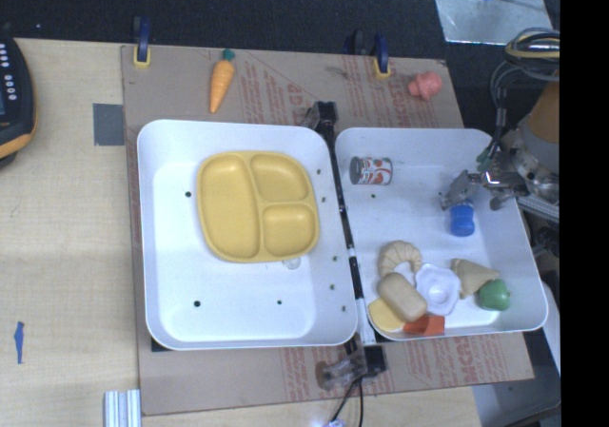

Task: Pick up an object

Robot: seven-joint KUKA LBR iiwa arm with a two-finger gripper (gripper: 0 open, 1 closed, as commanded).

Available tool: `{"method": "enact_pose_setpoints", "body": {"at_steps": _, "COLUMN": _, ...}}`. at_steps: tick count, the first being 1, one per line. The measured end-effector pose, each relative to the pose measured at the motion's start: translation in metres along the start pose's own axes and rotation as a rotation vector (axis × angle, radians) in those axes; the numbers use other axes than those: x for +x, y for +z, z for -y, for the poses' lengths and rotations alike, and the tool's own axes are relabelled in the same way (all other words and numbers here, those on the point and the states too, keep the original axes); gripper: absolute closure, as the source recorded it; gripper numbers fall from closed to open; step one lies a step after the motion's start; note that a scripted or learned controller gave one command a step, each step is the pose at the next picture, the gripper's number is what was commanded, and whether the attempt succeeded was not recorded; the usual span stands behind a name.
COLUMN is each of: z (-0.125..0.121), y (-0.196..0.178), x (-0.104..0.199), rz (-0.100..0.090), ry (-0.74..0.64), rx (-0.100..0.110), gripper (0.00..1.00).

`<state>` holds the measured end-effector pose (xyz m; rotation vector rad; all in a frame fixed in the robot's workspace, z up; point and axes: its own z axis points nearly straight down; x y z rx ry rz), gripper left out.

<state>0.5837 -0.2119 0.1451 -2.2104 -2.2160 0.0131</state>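
Note:
My gripper (473, 200) hangs over the right side of the right bin (419, 145), its two dark fingers spread open. A small blue cylinder (461, 221) stands just below and between the fingertips, not clasped by them. A small red and white can (370, 170) lies on its side near the bin's far left corner. Along the front of this bin lie a croissant (400, 254), a bread roll (402, 299), a white cup (438, 288), a green fruit (493, 296) and a red block (425, 325).
The left bin (171, 254) holds a yellow divided plate (257, 204). A toy carrot (221, 81) and a pink lump (425, 85) lie on the board behind the bins. A black and orange device (11, 97) sits at the far left edge.

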Motion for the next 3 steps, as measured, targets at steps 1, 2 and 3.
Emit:
{"method": "enact_pose_setpoints", "body": {"at_steps": 1, "z": 0.005, "y": 0.057, "x": 0.001, "rz": 0.001, "ry": -0.002, "rx": -0.005, "gripper": 0.0}}
{"method": "enact_pose_setpoints", "body": {"at_steps": 2, "z": 0.004, "y": 0.042, "x": -0.001, "rz": 0.004, "ry": -0.002, "rx": -0.01, "gripper": 1.0}}
{"method": "enact_pose_setpoints", "body": {"at_steps": 3, "z": -0.013, "y": -0.043, "x": 0.114, "rz": 0.001, "ry": -0.012, "rx": -0.019, "gripper": 1.0}}
